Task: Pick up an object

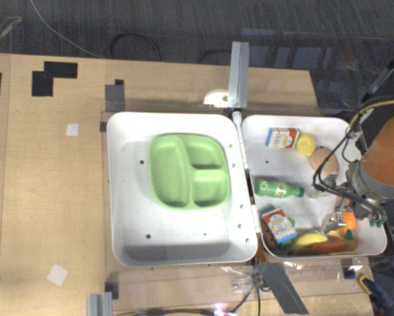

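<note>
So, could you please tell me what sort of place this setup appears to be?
Probably a robotics lab bench for pick-up trials: two white bins side by side, the left bin holding a green divided tray, the right bin full of toy groceries like a green bottle, and a robot arm reaching in.

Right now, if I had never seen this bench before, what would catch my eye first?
Most likely the big light green plastic tray with three compartments, lying alone in the middle of the left white bin. Next, the clutter in the right white bin: a green plastic bottle on its side, a small yellow ball near the far wall, small printed cartons. The grey arm's orange band looms over that bin's right side.
</note>
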Tool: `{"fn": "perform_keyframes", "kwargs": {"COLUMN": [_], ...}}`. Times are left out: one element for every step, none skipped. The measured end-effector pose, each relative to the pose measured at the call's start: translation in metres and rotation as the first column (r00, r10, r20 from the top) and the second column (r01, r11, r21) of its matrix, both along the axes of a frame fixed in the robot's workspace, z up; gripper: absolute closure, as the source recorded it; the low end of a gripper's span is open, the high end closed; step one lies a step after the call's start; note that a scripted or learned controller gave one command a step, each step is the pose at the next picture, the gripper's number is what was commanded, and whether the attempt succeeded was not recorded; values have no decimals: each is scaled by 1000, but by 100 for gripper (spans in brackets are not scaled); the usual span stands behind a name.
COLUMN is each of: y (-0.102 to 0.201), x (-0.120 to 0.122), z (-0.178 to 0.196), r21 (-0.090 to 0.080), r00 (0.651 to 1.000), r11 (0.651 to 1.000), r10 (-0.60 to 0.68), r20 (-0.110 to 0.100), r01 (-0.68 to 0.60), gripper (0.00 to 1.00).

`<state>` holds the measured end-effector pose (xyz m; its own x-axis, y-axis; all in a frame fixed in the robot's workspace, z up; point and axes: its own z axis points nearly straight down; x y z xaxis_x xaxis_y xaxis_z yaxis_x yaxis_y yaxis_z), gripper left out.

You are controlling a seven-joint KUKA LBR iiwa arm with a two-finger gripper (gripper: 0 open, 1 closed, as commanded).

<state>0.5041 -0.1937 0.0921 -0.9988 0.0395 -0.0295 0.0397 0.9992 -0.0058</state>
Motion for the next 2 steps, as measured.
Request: {"fn": "perform_keyframes", "kwargs": {"y": [-12, -11], "x": [-10, -10], "z": [-1, -1], "r21": [1, 1], "r00": [999, 998], "r11": [999, 998], "r10": [35, 68], "r20": [-9, -9], "r01": [-35, -68], "gripper": [0, 0]}}
